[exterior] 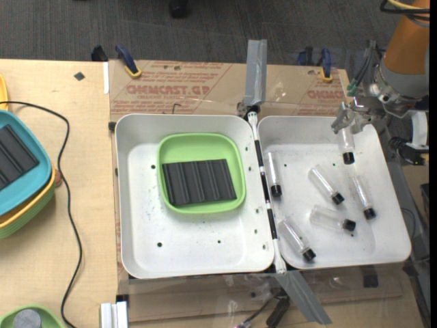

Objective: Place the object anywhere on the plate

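A green square plate (233, 157) sits in the left bin (136, 217), with a dark ridged mat (199, 182) lying in it. Several clear tubes with black caps lie in the right bin (382, 244); one tube (273, 175) rests along its left wall. My gripper (347, 123) hangs over the far right part of that bin. It is shut on the upper end of another clear tube (347, 144), which points down with its black cap at the bottom. The held tube is well to the right of the plate.
A grey upright post (256, 74) stands behind the seam between the bins. Cardboard (184, 84) with blue clamps lies behind them. A teal tray (20, 162) and a black cable (68, 203) are on the wooden bench at the left.
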Robot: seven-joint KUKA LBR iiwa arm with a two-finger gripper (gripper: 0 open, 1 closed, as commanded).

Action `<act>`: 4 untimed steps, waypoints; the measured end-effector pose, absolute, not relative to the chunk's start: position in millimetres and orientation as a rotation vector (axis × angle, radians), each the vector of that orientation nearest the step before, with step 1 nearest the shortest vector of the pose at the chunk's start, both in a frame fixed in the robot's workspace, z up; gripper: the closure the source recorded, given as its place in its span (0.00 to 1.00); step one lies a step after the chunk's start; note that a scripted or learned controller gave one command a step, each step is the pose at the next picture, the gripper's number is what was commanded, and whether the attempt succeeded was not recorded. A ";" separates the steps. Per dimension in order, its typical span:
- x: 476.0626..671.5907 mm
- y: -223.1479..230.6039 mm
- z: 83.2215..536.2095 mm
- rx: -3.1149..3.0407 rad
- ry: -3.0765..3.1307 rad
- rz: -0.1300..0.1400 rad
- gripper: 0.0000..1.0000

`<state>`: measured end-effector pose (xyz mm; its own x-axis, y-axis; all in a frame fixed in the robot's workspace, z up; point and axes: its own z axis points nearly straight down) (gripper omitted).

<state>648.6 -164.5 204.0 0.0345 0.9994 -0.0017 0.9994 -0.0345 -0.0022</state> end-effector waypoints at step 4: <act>617.0 -209.2 440.3 -2.763 -1.493 0.006 0.00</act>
